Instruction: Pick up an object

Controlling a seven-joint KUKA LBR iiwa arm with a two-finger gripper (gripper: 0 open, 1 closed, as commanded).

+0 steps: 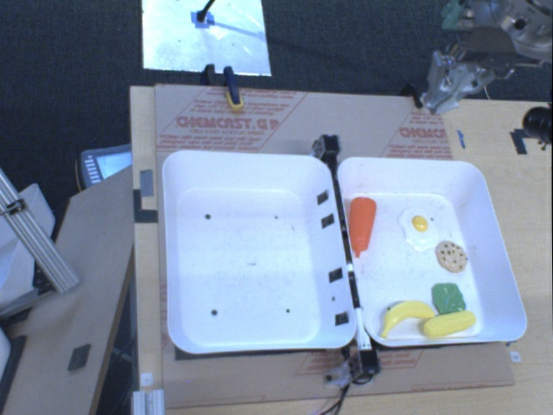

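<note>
The claw point(438, 102) hangs at the far right of the scene, beyond the far rim of the right bin point(497, 223) and over the bench's cardboard sheet point(259, 119); whether it is apart or together I cannot tell, and nothing shows in it. All the objects lie in the right bin. An orange carrot point(361, 224) lies along the bin's left side, just beside the divide between the two bins. Right of it sits a fried egg point(418, 228), and nearer and a little right of that a round cookie point(450, 255). At the near edge a banana point(404, 314) curves beside a yellow corn-like piece point(448, 323), with a green item point(448, 296) touching them from the far side. The left bin point(173, 232) sits alongside.
</note>
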